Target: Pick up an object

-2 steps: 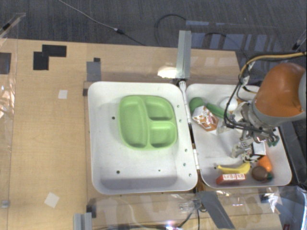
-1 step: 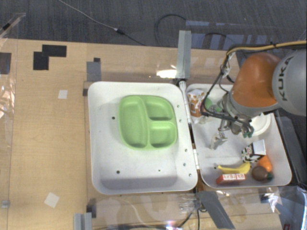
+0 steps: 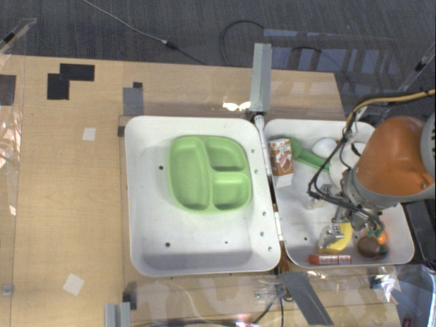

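1. The arm (image 3: 392, 162) reaches in from the right of the frame, and its pincer (image 3: 338, 231) is low in the right bin (image 3: 293, 244), at that bin's lower middle.
2. Several candidates lie in that bin: a yellow banana-like piece (image 3: 340, 241) directly under the pincer, a brown round thing (image 3: 370, 246) just beside it to the right, a flat red bar (image 3: 330, 258) along the lower rim, a small carton (image 3: 281, 157) at the upper left, and a green-handled utensil (image 3: 310, 159) near the carton.
3. The left bin (image 3: 146, 203) holds a green divided plate (image 3: 208, 173) — well apart from the arm.
4. Whether the pincer is spread or pressed together I cannot tell; wrist and cables blur it.
5. My reading: the step in hand is the descent onto the yellow piece, with the grasp not yet shown.
6. The next move would call for closing squarely on that piece — without catching the brown thing or the red bar — then a straight lift clear of the rim.
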`<action>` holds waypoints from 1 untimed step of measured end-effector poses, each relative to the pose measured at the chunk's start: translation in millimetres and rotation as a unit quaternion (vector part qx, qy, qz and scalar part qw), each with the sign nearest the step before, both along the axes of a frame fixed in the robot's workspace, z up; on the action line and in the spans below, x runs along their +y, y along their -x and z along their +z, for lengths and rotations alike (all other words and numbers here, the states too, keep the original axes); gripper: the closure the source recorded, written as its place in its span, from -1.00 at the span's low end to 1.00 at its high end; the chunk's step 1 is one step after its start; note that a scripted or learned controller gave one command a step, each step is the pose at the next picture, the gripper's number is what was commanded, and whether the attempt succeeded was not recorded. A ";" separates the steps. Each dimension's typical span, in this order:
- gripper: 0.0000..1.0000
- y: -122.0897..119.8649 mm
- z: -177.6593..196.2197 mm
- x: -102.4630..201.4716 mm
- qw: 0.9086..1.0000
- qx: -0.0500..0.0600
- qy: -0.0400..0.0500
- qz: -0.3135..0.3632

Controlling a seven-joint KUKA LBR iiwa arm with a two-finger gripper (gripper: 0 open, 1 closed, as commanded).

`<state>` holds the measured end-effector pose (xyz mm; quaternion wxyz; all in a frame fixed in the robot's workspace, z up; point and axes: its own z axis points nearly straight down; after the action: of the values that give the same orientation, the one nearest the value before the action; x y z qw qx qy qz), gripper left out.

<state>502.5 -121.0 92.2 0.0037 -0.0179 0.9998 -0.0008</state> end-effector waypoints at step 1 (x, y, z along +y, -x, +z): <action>1.00 -4.7 12.9 2.8 1.000 -0.006 0.000 0.006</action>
<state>507.2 -118.2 105.2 0.0099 -0.0236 0.9997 -0.0014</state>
